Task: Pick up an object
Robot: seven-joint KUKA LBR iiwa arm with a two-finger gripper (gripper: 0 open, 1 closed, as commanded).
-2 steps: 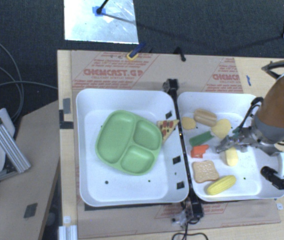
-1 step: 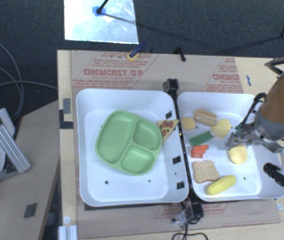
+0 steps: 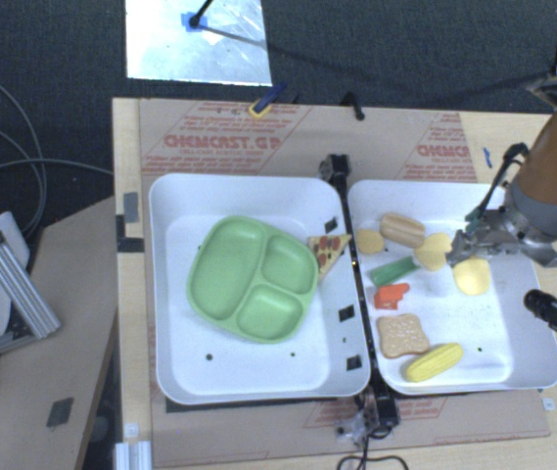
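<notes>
The right bin [image 3: 523, 380] holds a bunch of toy foods. There is a hot dog bun [image 3: 402, 229] near the back. Beside it are a small yellow lump [image 3: 370, 242] and a round yellow piece [image 3: 435, 251]. A pale yellow lemon [image 3: 472, 277] lies just beside the round piece. A green bean [image 3: 393, 269] and an orange carrot piece [image 3: 391, 295] lie near the middle wall. A slice of toast [image 3: 401, 334] and a yellow corn cob [image 3: 434, 361] sit near the front.

The gripper [image 3: 467, 247] is low over the right bin, between the round yellow piece and the lemon. It may be touching them, but it is too dark and small there to be sure. I cannot tell how its tips are set.

The left bin [image 3: 175, 292] holds a green plate [image 3: 252, 277] with three parts. A pizza slice [image 3: 328, 253] leans by the plate's right edge.
</notes>
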